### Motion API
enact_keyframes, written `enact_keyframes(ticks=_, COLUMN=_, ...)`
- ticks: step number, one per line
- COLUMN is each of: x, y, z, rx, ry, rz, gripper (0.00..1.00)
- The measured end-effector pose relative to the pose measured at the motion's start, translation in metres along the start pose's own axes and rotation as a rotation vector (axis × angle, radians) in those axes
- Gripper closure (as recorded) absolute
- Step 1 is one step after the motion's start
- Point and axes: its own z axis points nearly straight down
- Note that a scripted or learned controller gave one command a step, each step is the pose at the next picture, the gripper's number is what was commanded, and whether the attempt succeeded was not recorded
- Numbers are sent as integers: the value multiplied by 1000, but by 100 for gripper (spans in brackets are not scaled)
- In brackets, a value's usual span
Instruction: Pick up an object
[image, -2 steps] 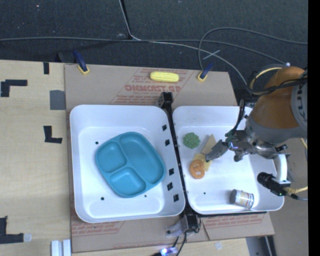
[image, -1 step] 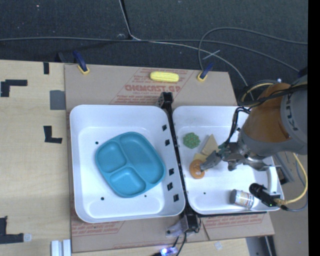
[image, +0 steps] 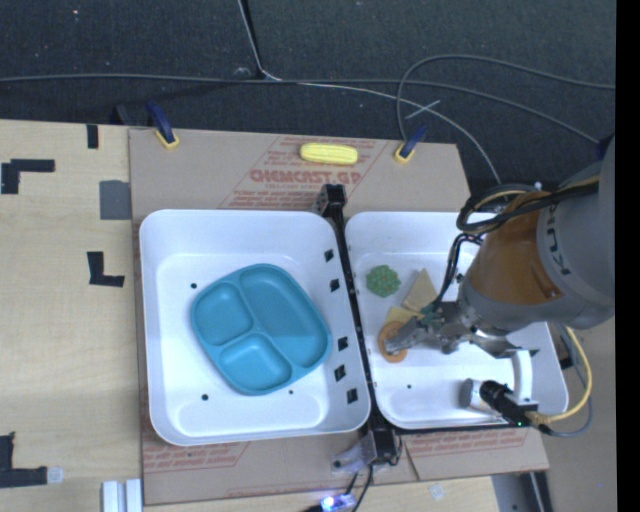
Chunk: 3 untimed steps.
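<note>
Two white bins (image: 160, 300), one blue plate (image: 260, 328) (three compartments), one corn cob (image: 328, 154)

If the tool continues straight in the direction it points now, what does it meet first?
The tool points toward the left of the view, low in the right bin. It would probably meet first the small orange-brown object at its tip, though depth is unclear.
</note>
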Motion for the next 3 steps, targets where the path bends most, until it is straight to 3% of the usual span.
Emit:
enact_keyframes(ticks=1, x=1, y=1, z=-13, rx=-3, ry=1, rz=-2, gripper=100)
enact_keyframes(ticks=3, x=5, y=2, z=-127, rx=-9, ry=-4, rz=-1, gripper=100)
